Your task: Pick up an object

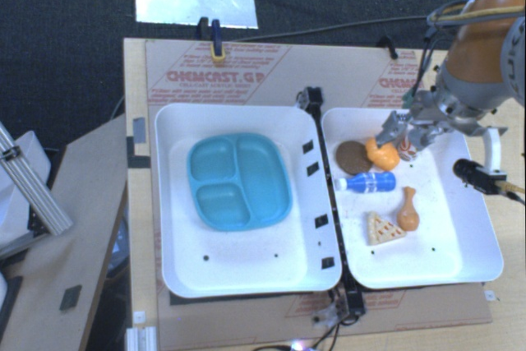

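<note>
- While the arm [485,37] reached in from the right, the claw [400,136] sat low over the right bin [460,259], at its upper left part.
- Claw state: fingers spread narrowly, straddling the top of an orange round object [382,154]; cannot tell if it was really gripped.
- Orange object lay in the right bin, touching a brown disc [353,157] on its left.
- Blue bottle [367,182] lay on its side just below those two.
- Tan wedge [384,228] and orange drumstick-shaped piece [408,210] lay near the bin's middle, just beside each other.
- Left bin [238,275] held a teal divided tray [239,181], flat, three compartments.
- Both bins sat side by side on the desk [164,78].
</note>
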`<move>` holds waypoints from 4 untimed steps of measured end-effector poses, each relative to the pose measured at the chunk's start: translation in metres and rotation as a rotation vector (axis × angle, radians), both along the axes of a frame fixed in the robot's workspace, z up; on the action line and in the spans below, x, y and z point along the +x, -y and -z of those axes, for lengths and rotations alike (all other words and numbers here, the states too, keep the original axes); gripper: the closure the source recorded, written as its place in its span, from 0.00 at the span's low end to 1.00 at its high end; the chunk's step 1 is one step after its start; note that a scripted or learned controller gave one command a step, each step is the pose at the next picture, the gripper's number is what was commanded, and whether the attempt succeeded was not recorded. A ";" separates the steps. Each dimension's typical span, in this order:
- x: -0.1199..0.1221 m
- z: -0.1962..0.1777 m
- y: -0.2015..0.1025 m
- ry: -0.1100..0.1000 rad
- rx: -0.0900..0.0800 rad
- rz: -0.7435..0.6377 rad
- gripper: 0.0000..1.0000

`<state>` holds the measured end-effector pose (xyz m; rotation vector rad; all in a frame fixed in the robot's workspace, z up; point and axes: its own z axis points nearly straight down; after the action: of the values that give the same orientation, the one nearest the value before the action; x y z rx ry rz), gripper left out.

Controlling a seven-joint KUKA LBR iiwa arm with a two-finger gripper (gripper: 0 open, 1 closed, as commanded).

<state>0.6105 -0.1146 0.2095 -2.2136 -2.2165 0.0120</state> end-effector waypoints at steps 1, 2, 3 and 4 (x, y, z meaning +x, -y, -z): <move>0.003 -0.008 0.000 0.013 -0.001 -0.002 0.00; 0.000 0.054 -0.001 0.010 -0.001 0.000 0.00; 0.004 0.116 0.000 0.008 0.000 0.001 0.00; 0.007 0.121 0.000 0.016 -0.001 0.001 0.00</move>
<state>0.6174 -0.1144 0.0887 -2.2231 -2.2236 -0.0046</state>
